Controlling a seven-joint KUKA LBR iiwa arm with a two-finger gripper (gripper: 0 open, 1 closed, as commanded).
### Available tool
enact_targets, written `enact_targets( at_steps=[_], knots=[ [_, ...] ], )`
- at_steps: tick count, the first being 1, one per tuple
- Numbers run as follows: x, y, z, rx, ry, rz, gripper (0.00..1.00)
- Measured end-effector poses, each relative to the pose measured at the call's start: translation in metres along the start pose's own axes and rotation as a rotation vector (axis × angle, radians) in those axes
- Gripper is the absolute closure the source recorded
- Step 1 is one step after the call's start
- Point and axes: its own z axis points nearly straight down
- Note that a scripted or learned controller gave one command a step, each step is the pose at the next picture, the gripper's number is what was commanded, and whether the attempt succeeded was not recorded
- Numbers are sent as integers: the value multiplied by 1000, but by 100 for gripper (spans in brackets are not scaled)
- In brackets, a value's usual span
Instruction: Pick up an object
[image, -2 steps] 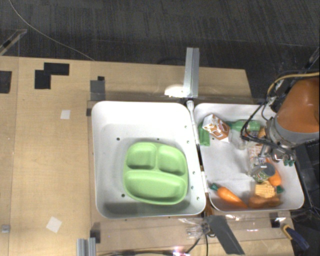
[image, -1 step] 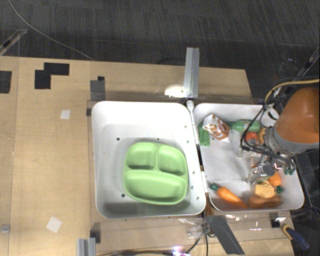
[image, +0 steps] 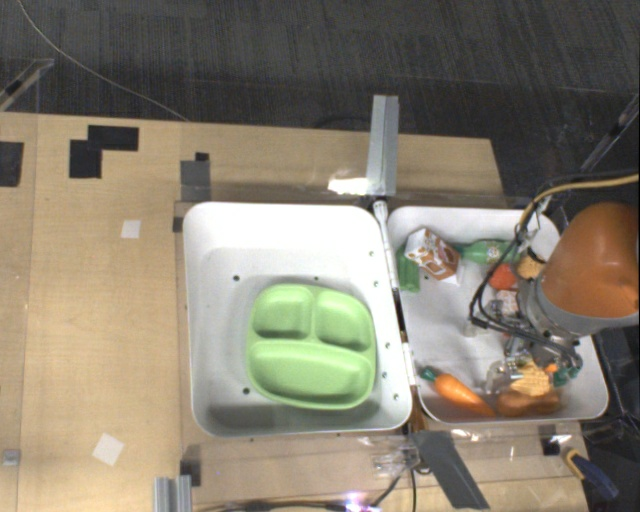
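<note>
The right bin (image: 450, 310) holds several small items. An orange carrot (image: 458, 390) lies along its near wall. Beside the carrot, in the near right corner, are a brown piece (image: 526, 403) and a yellow piece (image: 536, 380). A small printed carton (image: 433, 254) and a green bottle (image: 487, 252) rest near the far wall, with a red-orange item (image: 503, 277) next to them. My gripper (image: 527, 366) hangs low over the near right corner, right above the yellow and brown pieces; the wrist and cables hide its tip.
The left bin (image: 215, 300) carries a green divided plate (image: 312, 345) in its middle. A metal post (image: 383, 145) stands behind the seam between the bins. The arm's orange band (image: 598, 265) covers the right bin's right side.
</note>
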Motion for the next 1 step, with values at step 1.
enact_targets(
  at_steps=[1],
  knots=[
    [-4,38,-1,2,-5,-469,0]
  ],
)
